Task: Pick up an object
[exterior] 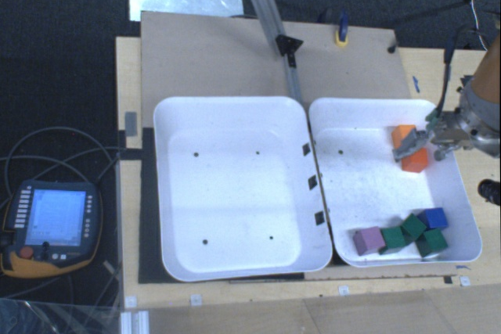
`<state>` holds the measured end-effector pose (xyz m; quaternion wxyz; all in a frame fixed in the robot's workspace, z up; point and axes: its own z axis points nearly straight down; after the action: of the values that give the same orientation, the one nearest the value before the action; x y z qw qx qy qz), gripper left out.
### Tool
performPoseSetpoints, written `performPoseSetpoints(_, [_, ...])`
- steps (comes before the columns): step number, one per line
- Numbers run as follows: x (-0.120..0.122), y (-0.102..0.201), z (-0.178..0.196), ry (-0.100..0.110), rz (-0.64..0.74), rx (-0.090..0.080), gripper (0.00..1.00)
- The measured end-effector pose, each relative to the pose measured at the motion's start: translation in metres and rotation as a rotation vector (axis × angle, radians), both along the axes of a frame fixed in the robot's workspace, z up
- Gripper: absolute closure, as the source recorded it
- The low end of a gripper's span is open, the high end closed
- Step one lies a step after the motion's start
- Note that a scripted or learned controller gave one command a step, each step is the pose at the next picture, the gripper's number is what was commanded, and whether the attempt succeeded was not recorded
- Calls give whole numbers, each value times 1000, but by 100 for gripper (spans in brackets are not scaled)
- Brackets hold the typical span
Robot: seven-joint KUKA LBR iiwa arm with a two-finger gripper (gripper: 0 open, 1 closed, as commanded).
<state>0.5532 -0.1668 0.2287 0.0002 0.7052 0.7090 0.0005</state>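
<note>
In the right bin [344, 192], two orange blocks lie near the far right side: one [402, 134] further back and one [416, 161] just in front of it. My gripper [412, 146] reaches in from the right and sits low, right at these two blocks, partly covering them. A cluster rests in the bin's near right corner: a purple block [365, 240], green blocks [394, 237] [412, 228] [431, 244] and a blue block [433, 217].
The left bin [168, 168] stands beside the right one, with small clips on the shared rim. A slanted metal pole [266, 4] crosses the back of the bench. A teach pendant [51, 227] lies off the bench at left.
</note>
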Motion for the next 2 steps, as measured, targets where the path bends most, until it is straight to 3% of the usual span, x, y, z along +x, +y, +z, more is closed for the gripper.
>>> performPoseSetpoints(1, [0, 0, 0, -1, -1, 0, 0])
performPoseSetpoints(2, [-2, -6, -61, 5, -4, 0, 0])
